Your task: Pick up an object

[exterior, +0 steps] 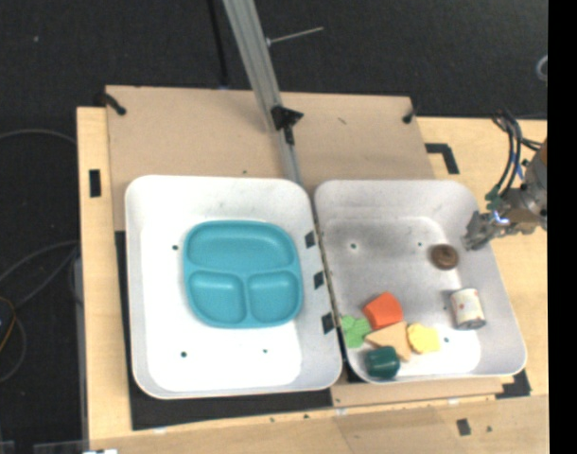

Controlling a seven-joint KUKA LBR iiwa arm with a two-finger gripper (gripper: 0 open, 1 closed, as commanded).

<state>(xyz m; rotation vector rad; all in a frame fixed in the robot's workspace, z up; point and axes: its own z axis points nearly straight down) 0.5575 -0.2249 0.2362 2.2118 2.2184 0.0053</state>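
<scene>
The right bin holds several small objects. A small brown round piece lies toward its right side, and a pale cylinder rests below it. Near the front sit an orange block, a tan piece, a yellow piece, a light green piece and a dark green block. My gripper hovers at the bin's right rim, just right of and above the brown piece, with nothing seen between its fingers.
The left bin carries a teal divided plate in its middle. A slanted metal pole rises from behind the gap between the bins. Cables hang by the arm at the right edge.
</scene>
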